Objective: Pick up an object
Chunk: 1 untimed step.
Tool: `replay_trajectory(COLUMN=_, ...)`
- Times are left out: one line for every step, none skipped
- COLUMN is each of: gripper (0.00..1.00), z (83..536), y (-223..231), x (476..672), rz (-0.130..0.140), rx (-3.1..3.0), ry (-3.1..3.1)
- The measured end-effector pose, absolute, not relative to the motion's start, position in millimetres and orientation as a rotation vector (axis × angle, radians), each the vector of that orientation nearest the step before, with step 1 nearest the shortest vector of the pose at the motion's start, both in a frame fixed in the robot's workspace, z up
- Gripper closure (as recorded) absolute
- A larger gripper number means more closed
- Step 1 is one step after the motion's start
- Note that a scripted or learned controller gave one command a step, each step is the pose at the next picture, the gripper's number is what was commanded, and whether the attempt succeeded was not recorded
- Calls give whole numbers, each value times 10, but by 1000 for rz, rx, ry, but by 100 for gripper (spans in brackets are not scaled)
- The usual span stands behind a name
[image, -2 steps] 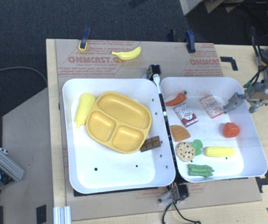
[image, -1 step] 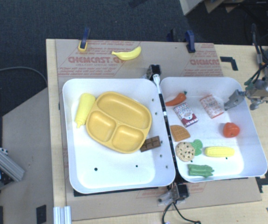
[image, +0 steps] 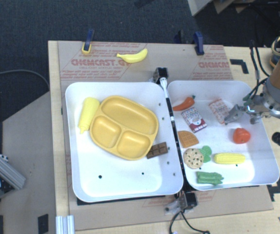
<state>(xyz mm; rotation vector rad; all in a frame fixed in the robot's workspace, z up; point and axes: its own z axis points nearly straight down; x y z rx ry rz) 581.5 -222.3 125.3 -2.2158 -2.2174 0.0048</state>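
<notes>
My gripper [image: 243, 115] hangs over the right bin [image: 267, 172] near its right wall, fingers spread open with nothing between them. A red tomato [image: 241, 135] lies just below it, apart from the fingers. A pink packet [image: 219, 109] lies just left of the left fingertip [image: 231, 115]. Further left are a red chili [image: 184, 103], a red-and-white packet [image: 193, 119] and a tan bread piece [image: 188, 139]. A cookie [image: 193, 157], a corn cob [image: 229, 158] and a green vegetable [image: 209, 178] lie toward the front.
The left bin [image: 81, 179] holds a yellow divided plate [image: 124, 126], a yellow block [image: 87, 113] and a chocolate bar [image: 156, 150]. A banana [image: 132, 56] lies on the board behind the bins. A divider bar [image: 169, 116] runs between the bins.
</notes>
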Motion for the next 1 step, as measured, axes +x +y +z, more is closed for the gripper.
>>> replay_trajectory(gripper=0, z=838, y=-2165, x=5836, rz=-9, rx=-2209, ry=-2220)
